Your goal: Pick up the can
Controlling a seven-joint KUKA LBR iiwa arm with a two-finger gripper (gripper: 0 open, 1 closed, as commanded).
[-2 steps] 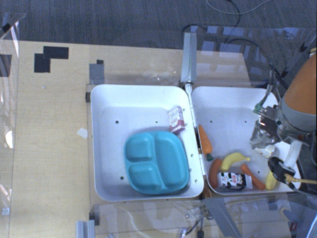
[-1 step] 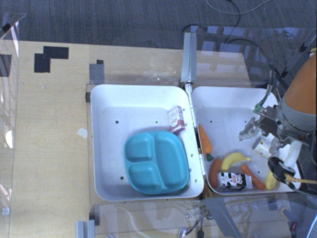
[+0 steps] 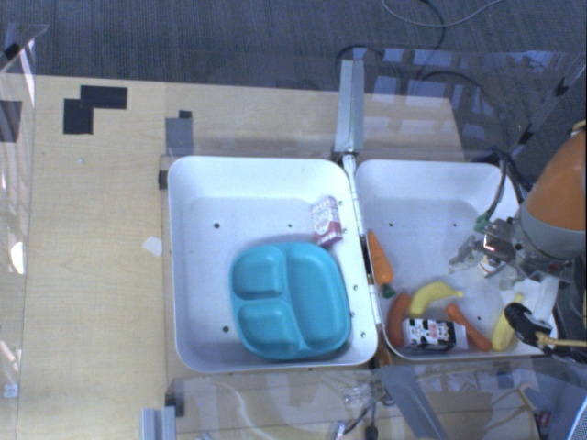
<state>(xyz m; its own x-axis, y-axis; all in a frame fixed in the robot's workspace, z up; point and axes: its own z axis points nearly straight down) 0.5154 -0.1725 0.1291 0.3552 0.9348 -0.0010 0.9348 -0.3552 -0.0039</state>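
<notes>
Camera view, from above: what are you working on there?

A pale wood bench (image 3: 92, 246). It bears two shallow white bins side by side, the left bin (image 3: 197, 200) and the right bin (image 3: 413, 186), with a grey metal post (image 3: 349, 108) standing at the seam between them. There are black tape patches (image 3: 92, 106) on the wood at the far left corner.

And the room beyond?

Dark grey-blue carpet (image 3: 229, 16) runs along the far edge, and a thin cable (image 3: 431, 12) loops across it.

Where is the can?

The can (image 3: 326, 220) lies in the left bin against its right wall, just beyond the far right corner of a blue divided plate (image 3: 289, 301).

And your gripper?

My gripper (image 3: 486, 250) is over the right bin, near its right side, well apart from the can. The orange band (image 3: 559, 191) on my arm sits behind it. Whether the gripper is apart or together I cannot tell. Beneath and in front of it lie a carrot (image 3: 379, 259), a banana (image 3: 433, 294) and a small black and white box (image 3: 429, 335).
</notes>
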